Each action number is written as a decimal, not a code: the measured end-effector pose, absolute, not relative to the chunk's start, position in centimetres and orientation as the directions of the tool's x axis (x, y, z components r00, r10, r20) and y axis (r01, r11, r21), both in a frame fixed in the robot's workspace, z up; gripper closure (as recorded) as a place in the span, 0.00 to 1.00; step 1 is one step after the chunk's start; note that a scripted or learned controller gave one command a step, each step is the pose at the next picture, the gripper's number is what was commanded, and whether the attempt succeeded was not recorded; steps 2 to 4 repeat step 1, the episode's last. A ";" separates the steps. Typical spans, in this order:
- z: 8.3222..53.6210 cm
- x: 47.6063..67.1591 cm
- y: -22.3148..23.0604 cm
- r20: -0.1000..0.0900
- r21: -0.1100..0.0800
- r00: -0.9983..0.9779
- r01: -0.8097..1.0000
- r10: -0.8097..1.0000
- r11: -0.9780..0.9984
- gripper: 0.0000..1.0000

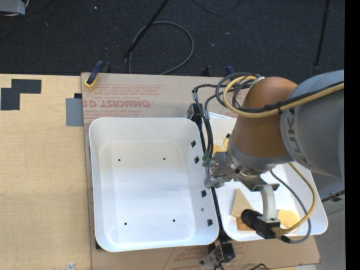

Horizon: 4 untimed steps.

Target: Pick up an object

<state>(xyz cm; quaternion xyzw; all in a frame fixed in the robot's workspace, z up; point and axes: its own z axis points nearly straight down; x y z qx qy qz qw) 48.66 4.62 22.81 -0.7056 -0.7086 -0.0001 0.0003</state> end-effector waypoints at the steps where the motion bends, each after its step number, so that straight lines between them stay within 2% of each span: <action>1: 23.0 47.9 10.5 0.000 -0.001 -0.004 1.000 1.000 0.004 1.00; 4: 23.0 47.9 10.5 0.000 -0.001 -0.004 1.000 1.000 0.004 1.00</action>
